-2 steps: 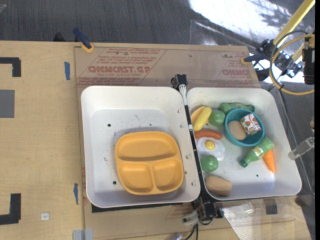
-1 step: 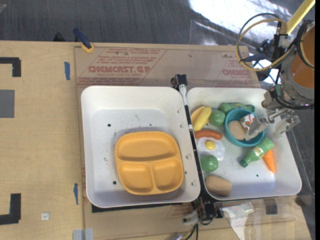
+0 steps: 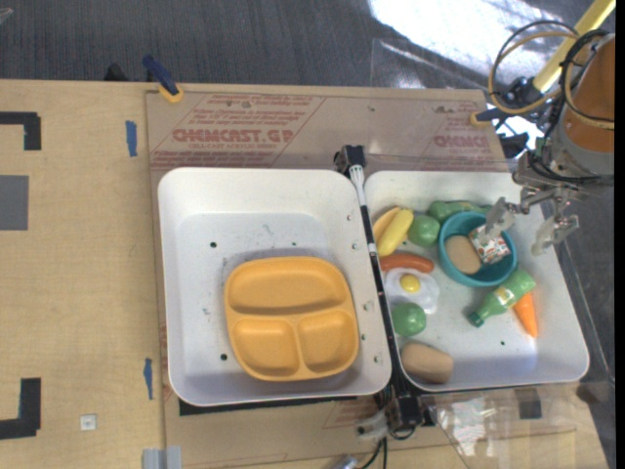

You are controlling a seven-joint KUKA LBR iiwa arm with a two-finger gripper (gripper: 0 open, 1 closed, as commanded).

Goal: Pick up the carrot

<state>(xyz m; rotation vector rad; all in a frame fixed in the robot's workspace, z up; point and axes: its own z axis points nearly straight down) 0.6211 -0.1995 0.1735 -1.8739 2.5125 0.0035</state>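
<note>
Orange carrot (image 3: 526, 314) lies at right bin's (image 3: 562, 369) right side, just beside green bottle (image 3: 502, 300). Gripper (image 3: 526, 225) hovers above, upper right of frame, fingers spread, nothing between them.

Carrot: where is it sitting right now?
The carrot lies in the right bin, near its right wall, just right of the green bottle and below the teal bowl.
</note>
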